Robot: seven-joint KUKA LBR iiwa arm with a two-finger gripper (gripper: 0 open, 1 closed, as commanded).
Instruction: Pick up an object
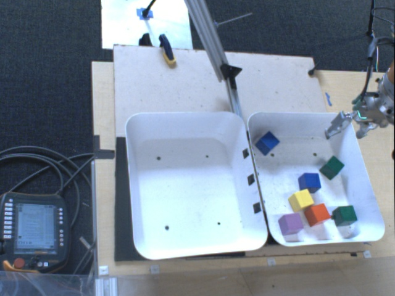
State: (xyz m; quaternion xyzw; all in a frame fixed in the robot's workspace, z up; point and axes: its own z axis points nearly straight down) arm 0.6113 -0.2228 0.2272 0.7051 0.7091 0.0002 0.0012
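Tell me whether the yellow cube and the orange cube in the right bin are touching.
Touching. In the camera view the yellow cube and the orange cube meet corner to edge with no white bin floor showing between them.

A robotics lab is showing here: a teach pendant (34,230) is lying near left, trailing cables (46,165) across dark carpet beside a plywood bench (185,79).

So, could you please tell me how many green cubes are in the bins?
2, both in the right bin: one green cube near its right wall, the other green cube in the near right corner.
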